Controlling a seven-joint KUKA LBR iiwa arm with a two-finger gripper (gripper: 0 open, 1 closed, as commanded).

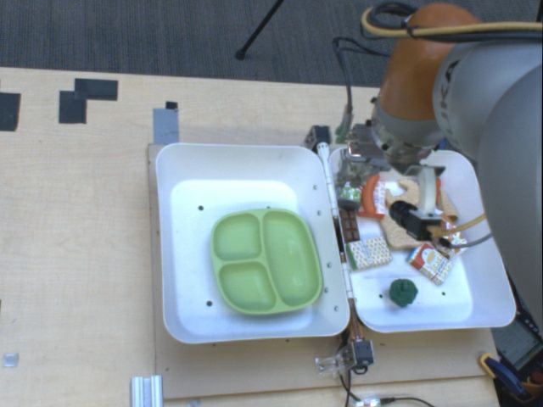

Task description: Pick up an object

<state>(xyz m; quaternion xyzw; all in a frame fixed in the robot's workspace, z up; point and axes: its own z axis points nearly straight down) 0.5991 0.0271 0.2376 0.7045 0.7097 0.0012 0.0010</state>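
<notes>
A robotics lab: wooden bench [76, 227], white bins [246, 164], loose cables [356, 66]

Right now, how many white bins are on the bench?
2. The left bin holds a green plate. The right bin, touching it, holds small things under the arm, which may hide more.

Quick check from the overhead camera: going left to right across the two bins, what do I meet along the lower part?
Green three-compartment plastic plate in the left white bin → small patterned green-and-white packet → dark green round lump → red-and-white carton, the last three in the right white bin.
</notes>
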